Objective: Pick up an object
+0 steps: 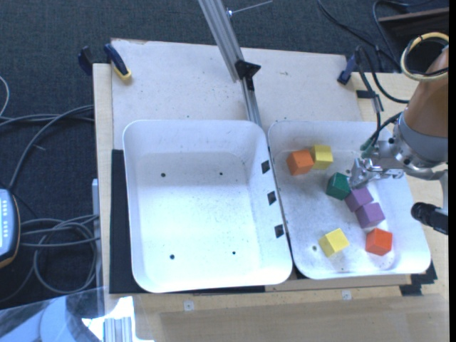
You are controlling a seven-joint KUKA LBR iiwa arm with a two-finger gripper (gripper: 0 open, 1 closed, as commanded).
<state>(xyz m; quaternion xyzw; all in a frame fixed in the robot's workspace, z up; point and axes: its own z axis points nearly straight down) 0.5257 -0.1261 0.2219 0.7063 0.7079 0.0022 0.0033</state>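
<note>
End effector [362, 171] sits low over the right bin [412, 268], w/ its metal tip right by the green block [338, 187] and the upper purple block [358, 197]. Can't tell how wide it's open, the tip is too small and cluttered to read, and nothing shows clearly gripped between its parts. So call it empty-handed for now, as a judgement.

Targets all in the right bin: orange block [301, 161] touching a yellow block [322, 155] near the top; green one mid-bin; two purple blocks, the lower one [370, 214] just under the upper; another yellow block [333, 241] and a red-orange block [378, 241] near the front rim. Left bin [142, 137] holds no blocks.

Step in hand looks like the approach/descent onto the green–purple cluster. To do it well: pick one block, prob. green, since it's closest to the tip. Trouble is the purple neighbour sits right beside it, so one side of the grasp could land on top of purple or shove both. Better to centre squarely over green, align across its free faces, go down straight, close firmly, then lift vertical. If crowding's too tight, the lone yellow at the front is an easier pick, w/ room all round it.
</note>
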